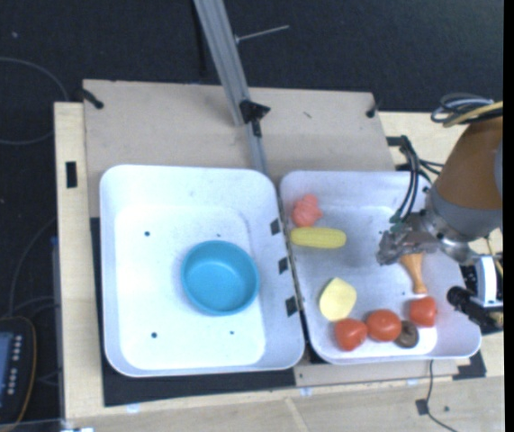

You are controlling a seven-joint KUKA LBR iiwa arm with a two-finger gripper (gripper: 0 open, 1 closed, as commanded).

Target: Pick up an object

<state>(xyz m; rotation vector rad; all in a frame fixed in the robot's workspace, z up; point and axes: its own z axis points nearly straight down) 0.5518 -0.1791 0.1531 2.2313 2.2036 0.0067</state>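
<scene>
The right bin (pixel 365 192) holds several toy foods. A pink-red piece (pixel 306 211) lies at its far left, with a long yellow piece (pixel 318 238) just below it. A pale yellow lump (pixel 337 298) sits in the middle. Along the near edge are two red tomatoes (pixel 367 328), a third red piece (pixel 423 310) and a small brown object (pixel 407 336). An orange stick-shaped piece (pixel 413 273) lies at the right. My gripper (pixel 394 246) hangs low over the bin's right half, just above and left of the orange piece's upper end.
The left bin (pixel 148 196) holds a blue bowl (pixel 220 277). A grey metal post (pixel 225 52) slants up from between the bins at the back. The arm (pixel 468 183) and its cables cover the right bin's right rim.
</scene>
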